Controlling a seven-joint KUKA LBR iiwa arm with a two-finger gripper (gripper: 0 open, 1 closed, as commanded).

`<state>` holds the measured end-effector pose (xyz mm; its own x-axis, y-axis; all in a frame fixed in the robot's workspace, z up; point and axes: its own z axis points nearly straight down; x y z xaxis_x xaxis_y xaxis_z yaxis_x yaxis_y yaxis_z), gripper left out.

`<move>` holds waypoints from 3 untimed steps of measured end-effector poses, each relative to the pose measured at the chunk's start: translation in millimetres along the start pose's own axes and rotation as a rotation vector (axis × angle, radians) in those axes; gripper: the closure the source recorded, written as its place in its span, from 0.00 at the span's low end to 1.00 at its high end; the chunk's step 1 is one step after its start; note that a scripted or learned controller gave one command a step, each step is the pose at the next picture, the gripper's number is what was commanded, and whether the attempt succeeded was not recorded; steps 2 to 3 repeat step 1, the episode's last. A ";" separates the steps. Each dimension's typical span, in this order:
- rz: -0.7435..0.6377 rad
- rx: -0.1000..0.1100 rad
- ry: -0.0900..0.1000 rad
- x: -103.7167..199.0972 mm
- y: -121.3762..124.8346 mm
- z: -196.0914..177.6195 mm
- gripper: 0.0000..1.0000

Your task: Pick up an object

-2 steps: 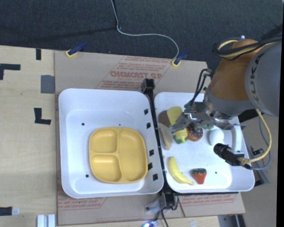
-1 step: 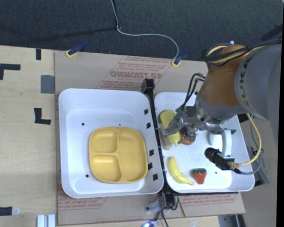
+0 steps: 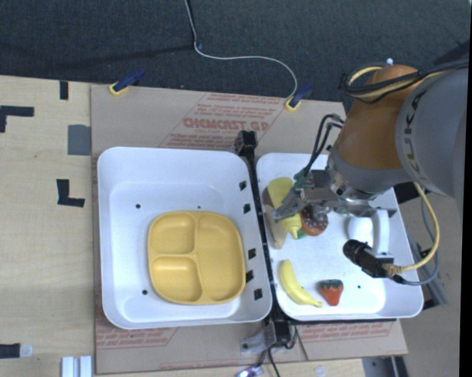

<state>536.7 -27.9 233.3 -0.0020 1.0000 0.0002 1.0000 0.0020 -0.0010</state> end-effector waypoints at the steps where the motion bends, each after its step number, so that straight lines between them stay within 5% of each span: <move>1: 0.001 0.002 -0.001 3.4 0.3 5.4 1.00; 3: 0.001 0.002 -0.001 3.4 0.3 5.4 1.00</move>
